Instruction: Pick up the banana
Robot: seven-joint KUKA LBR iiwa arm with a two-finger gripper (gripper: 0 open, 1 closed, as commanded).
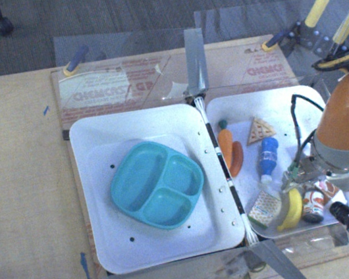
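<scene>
Lay in the right bin (267,96), near its front edge: banana (291,210), just below and touching the gripper (296,177). Ran lengthwise front to back, curved, its tip toward the gripper. Reached in from the right, orange-banded arm (348,121) bent downward over the bin.

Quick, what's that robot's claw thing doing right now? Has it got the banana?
End effector: right above the banana in the right bin; whether it is open, closed or gripping cannot be told.
</scene>
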